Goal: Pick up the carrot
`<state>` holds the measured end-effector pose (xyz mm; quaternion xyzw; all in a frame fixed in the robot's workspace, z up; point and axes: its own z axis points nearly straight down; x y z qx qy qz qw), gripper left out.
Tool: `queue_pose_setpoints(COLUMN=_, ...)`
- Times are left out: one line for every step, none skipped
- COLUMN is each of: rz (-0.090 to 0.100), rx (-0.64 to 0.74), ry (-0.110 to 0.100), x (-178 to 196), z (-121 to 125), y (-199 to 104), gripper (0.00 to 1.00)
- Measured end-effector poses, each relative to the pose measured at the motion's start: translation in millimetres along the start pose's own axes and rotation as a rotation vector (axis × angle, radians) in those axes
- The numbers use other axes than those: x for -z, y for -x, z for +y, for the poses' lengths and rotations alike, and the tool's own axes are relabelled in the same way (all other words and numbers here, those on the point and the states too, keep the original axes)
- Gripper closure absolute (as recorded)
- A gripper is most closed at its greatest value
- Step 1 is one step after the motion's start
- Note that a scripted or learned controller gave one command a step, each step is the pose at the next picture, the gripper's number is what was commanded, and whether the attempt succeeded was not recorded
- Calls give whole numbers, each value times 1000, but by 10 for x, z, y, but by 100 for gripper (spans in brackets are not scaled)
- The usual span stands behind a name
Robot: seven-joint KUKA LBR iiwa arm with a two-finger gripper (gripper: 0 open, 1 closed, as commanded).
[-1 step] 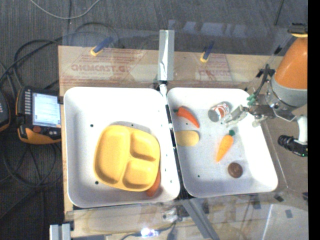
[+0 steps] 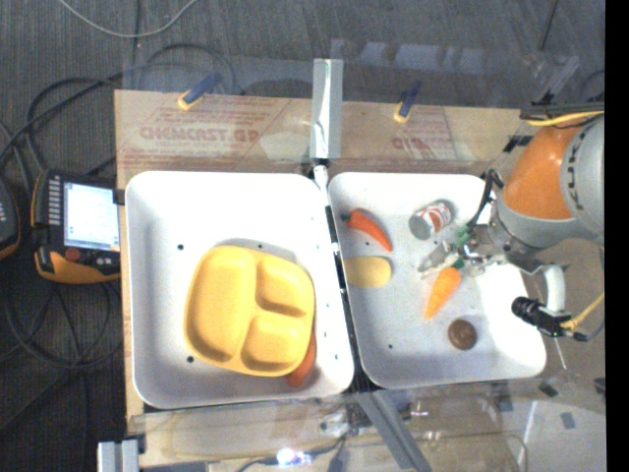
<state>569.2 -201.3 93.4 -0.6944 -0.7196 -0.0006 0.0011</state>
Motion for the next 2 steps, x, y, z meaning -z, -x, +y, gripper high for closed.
queue_pose_setpoints(rz=2, rx=1, ry=0, x=88, z=5, y=-9, gripper=100)
queue_pose_setpoints(rz=-4, rx=9, ry=-1, x=1067, z=530, y=-515, gripper=100)
